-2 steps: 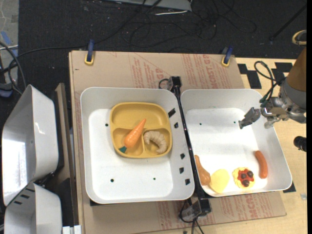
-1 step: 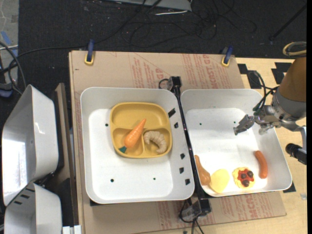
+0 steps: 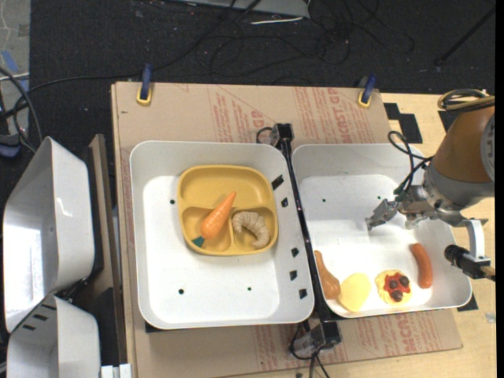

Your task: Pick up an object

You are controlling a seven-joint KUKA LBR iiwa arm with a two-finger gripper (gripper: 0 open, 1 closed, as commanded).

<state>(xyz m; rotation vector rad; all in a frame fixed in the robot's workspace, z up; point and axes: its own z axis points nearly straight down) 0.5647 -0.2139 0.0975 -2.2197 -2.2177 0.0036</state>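
Now the jaws [image 3: 383, 213] hang over the right bin [image 3: 346, 164], and I cannot tell their state. Sausage [image 3: 424, 264] lies at their four o'clock.

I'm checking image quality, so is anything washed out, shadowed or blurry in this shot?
Camera view: sharp overall; the white bins glare bright, nearly washed out; the floor above the bench is dark; the pincer casts a soft shadow; the carrot and sausage read clearly.

One fixed camera looking down at a slant from above the worktop [image 3: 236, 109], taking in both white bins [image 3: 157, 274] from moderate height, arm [image 3: 465, 164] entering at right
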